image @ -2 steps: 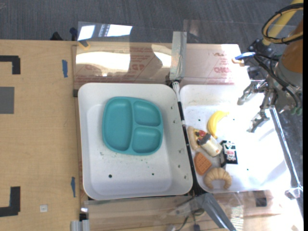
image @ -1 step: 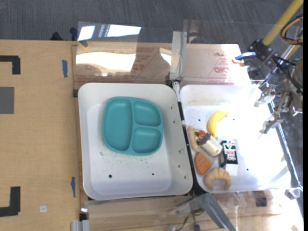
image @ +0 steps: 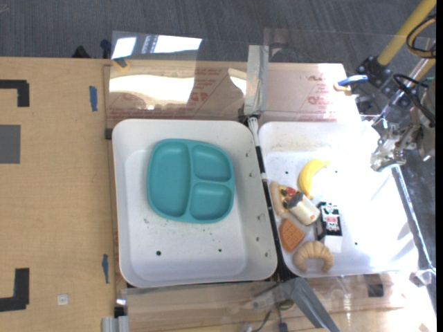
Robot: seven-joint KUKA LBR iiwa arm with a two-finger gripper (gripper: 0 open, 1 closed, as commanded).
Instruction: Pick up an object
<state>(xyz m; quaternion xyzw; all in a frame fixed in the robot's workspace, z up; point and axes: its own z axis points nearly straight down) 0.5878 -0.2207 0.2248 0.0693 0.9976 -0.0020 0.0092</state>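
The right bin [image: 360, 185] holds several small toy foods bunched at its left side. A yellow banana [image: 311, 175] lies uppermost. Below it are a cream and brown piece [image: 299, 207], a small black and white box [image: 331, 218], an orange waffle-like square [image: 292, 236] and a tan croissant [image: 313, 256] near the front wall. My gripper [image: 386, 159] hangs over the bin's right rim, well to the right of the banana and apart from every item. Nothing shows in its grasp.
The left bin [image: 131, 241] bears a teal divided plate [image: 190, 180]. A clear divider wall [image: 255, 81] rises behind the two bins. Cables and arm hardware [image: 401, 95] crowd the upper right. Brown cardboard [image: 48, 185] covers the bench at the left.
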